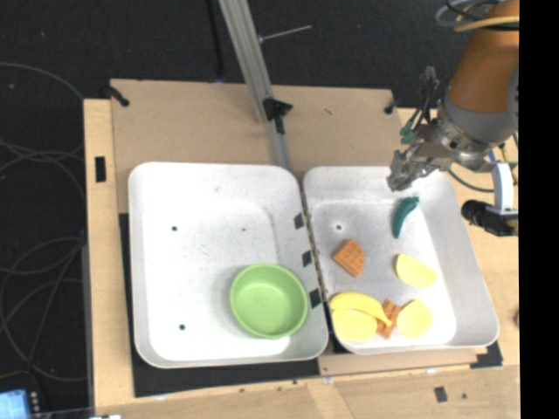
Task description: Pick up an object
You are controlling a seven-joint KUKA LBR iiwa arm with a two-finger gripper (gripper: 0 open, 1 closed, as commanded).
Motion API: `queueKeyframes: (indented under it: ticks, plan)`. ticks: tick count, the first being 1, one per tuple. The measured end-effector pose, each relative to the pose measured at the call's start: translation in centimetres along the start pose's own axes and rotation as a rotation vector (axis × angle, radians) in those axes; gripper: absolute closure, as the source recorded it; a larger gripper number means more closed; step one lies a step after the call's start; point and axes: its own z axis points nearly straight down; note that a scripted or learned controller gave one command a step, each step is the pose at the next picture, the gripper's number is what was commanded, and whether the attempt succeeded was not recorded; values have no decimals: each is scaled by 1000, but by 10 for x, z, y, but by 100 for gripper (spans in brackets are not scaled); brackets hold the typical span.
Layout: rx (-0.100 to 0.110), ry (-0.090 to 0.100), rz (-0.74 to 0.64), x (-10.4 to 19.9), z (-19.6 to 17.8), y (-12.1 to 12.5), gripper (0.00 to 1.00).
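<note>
A grey 2-finger gripper (400, 180), its opening impossible to judge and nothing seen in it, is being held above the right white bin (454, 234), just beside a small teal curved object (403, 215), which is best approached straight down.

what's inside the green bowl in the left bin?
Nothing visible inside the green bowl: its interior shows plain green down to the bottom. It sits on the floor of the left bin, near the front right corner. Whatever lies under the bowl is covered.
</note>
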Motion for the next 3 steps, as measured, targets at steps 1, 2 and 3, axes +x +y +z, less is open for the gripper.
queueKeyframes:
  ticks: [1,2,3]
  plan:
    - [6,2,-3,47,-4,-13,100]
    - [7,3,-4,99,-8,-32,100]
    - [8,1,-3,150,10,-54,100]
